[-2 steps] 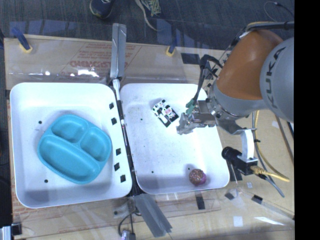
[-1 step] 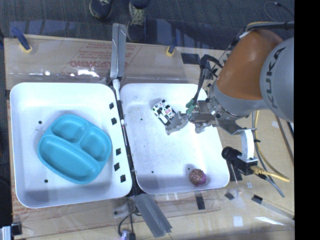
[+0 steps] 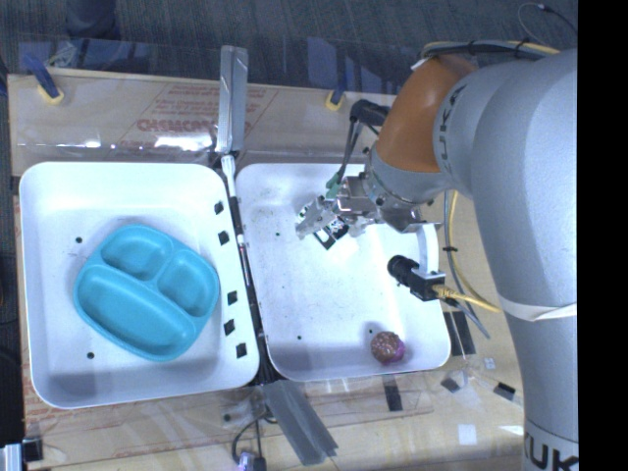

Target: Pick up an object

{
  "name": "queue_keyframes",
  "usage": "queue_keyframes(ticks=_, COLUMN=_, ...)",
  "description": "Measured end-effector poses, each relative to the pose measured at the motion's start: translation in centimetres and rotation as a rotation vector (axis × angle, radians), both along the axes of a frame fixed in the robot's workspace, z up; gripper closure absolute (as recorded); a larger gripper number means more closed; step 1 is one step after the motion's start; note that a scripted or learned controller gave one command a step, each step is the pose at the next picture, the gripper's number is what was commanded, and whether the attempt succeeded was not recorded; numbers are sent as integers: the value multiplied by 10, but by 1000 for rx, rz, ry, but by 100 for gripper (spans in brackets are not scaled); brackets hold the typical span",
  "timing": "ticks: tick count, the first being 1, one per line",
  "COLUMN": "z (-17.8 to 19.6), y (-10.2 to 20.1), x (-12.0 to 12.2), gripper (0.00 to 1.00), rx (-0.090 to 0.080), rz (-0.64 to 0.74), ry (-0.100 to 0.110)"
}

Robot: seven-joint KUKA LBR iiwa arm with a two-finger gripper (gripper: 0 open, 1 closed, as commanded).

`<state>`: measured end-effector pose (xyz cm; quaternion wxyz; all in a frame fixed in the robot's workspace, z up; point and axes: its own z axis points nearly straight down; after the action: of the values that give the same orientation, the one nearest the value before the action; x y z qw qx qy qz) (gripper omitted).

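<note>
Target candidate: small reddish-brown ball (image 3: 387, 346), sitting on the floor of the right bin (image 3: 294, 332) at about 5 o'clock, close to the near wall and the rounded corner, nothing touching it. Gripper (image 3: 322, 226) is over the same bin at roughly 11 o'clock from bin centre, well apart from the ball; ball lies at about 5 o'clock from it. Can't tell from this angle whether the gripper is spread or closed, too much glare and clutter at the tip. Nothing visibly held, so I'd call the pick not yet made and the step in hand the approach. To do it well: translate toward 5 o'clock, come down vertically centred on the ball, opened wide before descent. It's round, so an off-centre close will probably squirt it away. I'd orient the closing axis parallel to the near wall so neither side fouls the wall or corner radius, and stop just clear of the floor. Arm (image 3: 510, 165) comes in from 3 o'clock, and the wrist looks to have room there. Risk: the ball rolls into the corner on a glancing touch. Other contents: right bin has the ball plus a few dark specks on the floor. Left bin (image 3: 59, 214) has a blue three-compartment plate (image 3: 147, 290) lying flat near its centre, slightly toward 6 o'clock, clear of the walls. It's large and shallow, so likely a poor grab compared with the ball.
</note>
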<state>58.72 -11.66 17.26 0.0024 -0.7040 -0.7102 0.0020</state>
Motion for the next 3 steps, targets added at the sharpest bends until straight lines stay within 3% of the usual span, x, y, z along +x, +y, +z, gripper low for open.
queue_keyframes(ticks=1, z=-82, y=-7, x=-73, gripper=0, rx=1, rz=-2, ry=-1)
queue_keyframes(ticks=2, z=9, y=-67, x=-6, gripper=0, rx=-1, rz=-1, ry=-6)
queue_keyframes(ticks=3, z=-82, y=-49, x=-83, gripper=0, rx=2, rz=-1, ry=-1)
